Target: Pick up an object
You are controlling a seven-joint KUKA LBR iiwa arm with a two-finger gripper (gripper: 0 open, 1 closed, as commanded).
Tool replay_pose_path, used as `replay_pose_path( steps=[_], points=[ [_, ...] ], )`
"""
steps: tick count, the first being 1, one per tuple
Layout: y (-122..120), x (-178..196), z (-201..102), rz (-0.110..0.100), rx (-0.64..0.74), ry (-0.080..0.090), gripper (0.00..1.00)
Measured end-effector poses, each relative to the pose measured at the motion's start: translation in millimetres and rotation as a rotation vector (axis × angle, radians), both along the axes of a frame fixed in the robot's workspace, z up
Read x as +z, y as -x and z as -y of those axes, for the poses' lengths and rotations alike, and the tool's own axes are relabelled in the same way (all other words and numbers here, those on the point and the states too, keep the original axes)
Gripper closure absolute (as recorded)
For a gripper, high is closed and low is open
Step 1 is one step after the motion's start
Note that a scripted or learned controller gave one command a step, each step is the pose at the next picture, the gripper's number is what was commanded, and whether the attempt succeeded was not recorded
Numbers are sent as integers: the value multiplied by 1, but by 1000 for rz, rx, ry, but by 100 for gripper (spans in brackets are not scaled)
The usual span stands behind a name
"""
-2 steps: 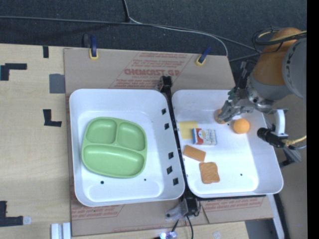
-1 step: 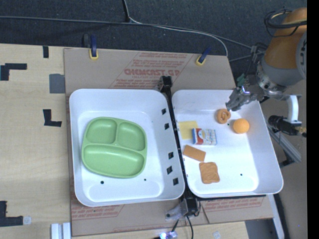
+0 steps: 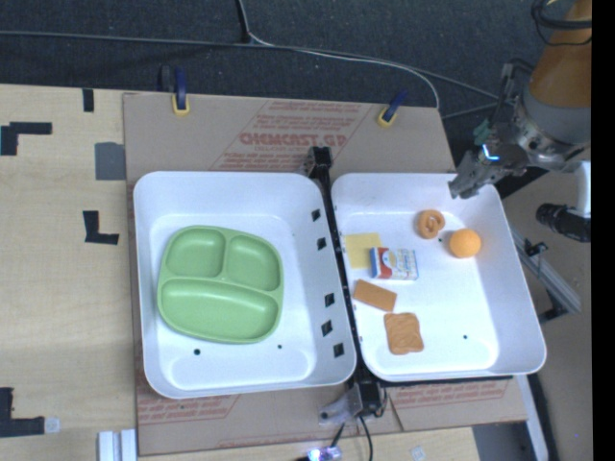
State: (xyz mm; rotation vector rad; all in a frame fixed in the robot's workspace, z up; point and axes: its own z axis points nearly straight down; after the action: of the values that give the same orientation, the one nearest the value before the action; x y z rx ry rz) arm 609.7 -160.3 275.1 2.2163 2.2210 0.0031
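From my seat I have the pincer (image 3: 468,182) hanging over the upper right corner of the right bin (image 3: 500,353), and I cannot tell how it is set, since its tip is a dark blur against the rim. Nothing is visibly in it. The closest candidates lie down and to the left of it in this view: a small ring-shaped pastry (image 3: 430,224), browned and glossy, nearest, and just beside that an orange ball (image 3: 465,244), smooth and round, likely to roll if nudged. I judge either one a short drop away. Farther left sit a flat pale yellow square (image 3: 361,249), a small printed carton (image 3: 396,263) with its long side running across the bin, and two toast-coloured slabs (image 3: 375,296), all low and thin. The left bin (image 3: 154,195) carries a green divided plate (image 3: 221,284), moulded plastic, well apart from the arm.
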Motion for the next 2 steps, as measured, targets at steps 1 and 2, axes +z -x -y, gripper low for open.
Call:
replay_pose_path(
  steps=[1, 2],
  points=[
    [2, -17, -49, -6, 2, -1, 100],
    [9, -29, -105, -7, 4, -3, 100]
  ],
)
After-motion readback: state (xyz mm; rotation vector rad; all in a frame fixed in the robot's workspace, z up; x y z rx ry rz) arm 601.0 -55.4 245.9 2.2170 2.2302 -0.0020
